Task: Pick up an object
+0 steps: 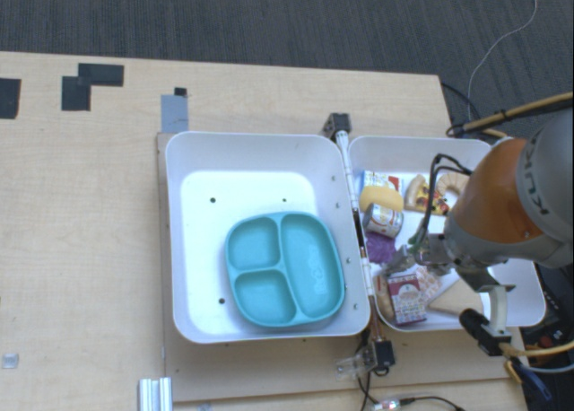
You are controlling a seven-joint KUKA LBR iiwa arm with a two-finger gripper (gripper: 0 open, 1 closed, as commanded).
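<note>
1. A pale wood counter (81,221) sits against dark grey carpet (269,5) along the top of the view; black patches mark the counter's far left.
2. Two white bins stand side by side. The left bin (193,221) holds a teal three-compartment tray (285,269), lying toward its near right corner.
3. The right bin (535,306) holds a crowd of small items: a yellow piece (380,196), a small can (385,218), a purple packet (382,249), a red-and-white box (406,297) and a pale snack (419,193) near the far wall.
4. The arm (507,198) reaches in from the right and covers much of the right bin's middle and right side.
5. The hand (421,255) hangs low over the items, just beside the purple packet and just above the box. How far it is open cannot be told, nor whether it has hold of anything.
6. The items sit packed against the wall shared by the bins, leaving little room on that side. The left bin's far half is open floor.
</note>
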